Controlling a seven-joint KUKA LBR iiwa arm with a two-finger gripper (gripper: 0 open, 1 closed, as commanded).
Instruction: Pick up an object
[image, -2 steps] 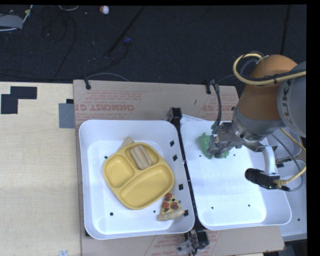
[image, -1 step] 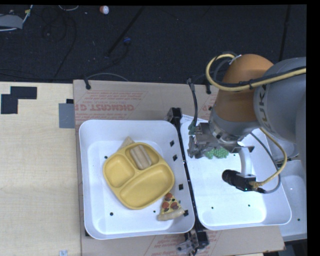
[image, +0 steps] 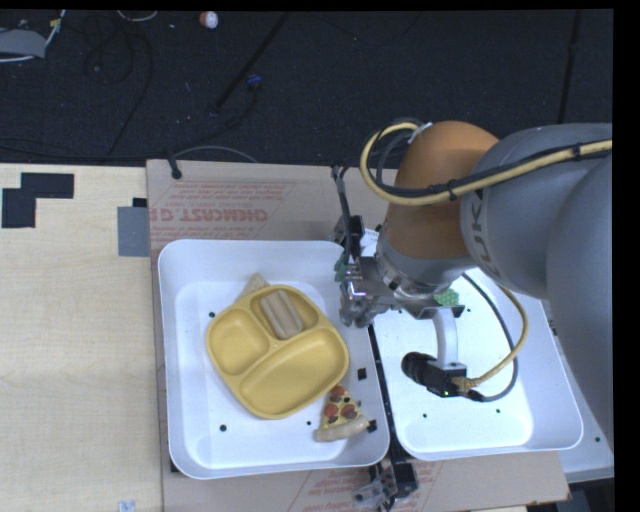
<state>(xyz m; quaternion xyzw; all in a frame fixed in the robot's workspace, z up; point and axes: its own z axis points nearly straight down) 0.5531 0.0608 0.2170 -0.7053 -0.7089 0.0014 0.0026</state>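
A yellow divided plate (image: 277, 360) lies in the left bin (image: 168, 330), with a tan bread-like piece (image: 281, 313) in its upper compartment. A toy pizza slice (image: 341, 415) rests near that bin's front right corner. My gripper (image: 354, 300) hangs low over the divider between the two bins, just right of the plate's upper edge. The orange and grey wrist hides most of it. A small green object (image: 448, 297) peeks out from under the arm in the right bin (image: 500, 425).
The arm's bulk covers the upper part of the right bin. A black connector with a yellow cable (image: 435, 374) hangs over that bin's floor. Cardboard (image: 240, 205) lies behind the bins, and wooden bench (image: 70, 350) extends to the left.
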